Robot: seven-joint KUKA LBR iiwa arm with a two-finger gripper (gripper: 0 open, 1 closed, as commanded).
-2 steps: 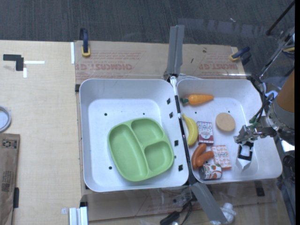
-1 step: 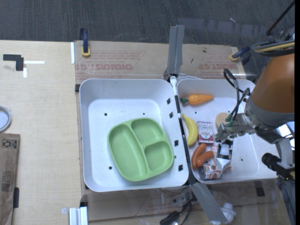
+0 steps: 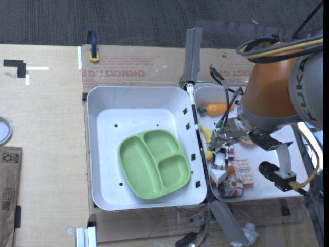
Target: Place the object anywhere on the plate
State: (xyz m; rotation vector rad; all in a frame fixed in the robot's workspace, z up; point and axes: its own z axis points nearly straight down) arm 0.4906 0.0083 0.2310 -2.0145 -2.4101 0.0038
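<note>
Camera view, looking down at a slant: the things to choose from lie in the right white bin, a clutter of small items pressed toward its left wall, among them an orange carrot-shaped toy near the far end, a yellow piece against the wall, and a red-and-white printed packet toward the near end. The two-finger gripper hangs low over the middle of this clutter, just beside the yellow piece, but the wrist and dangling cables mask its tips, so I cannot tell how wide it stands or whether anything is caught in it. The grey arm with its orange band reaches in from the right above it. The target, a light green three-compartment plastic plate, sits apart in the left white bin, with nothing on it. The step in hand looks like the pick (the task appears barely begun), and doing it well probably means settling on one item clear of its neighbours, closing squarely on it, lifting straight up to clear the dividing wall, then lowering over any compartment before releasing.
</note>
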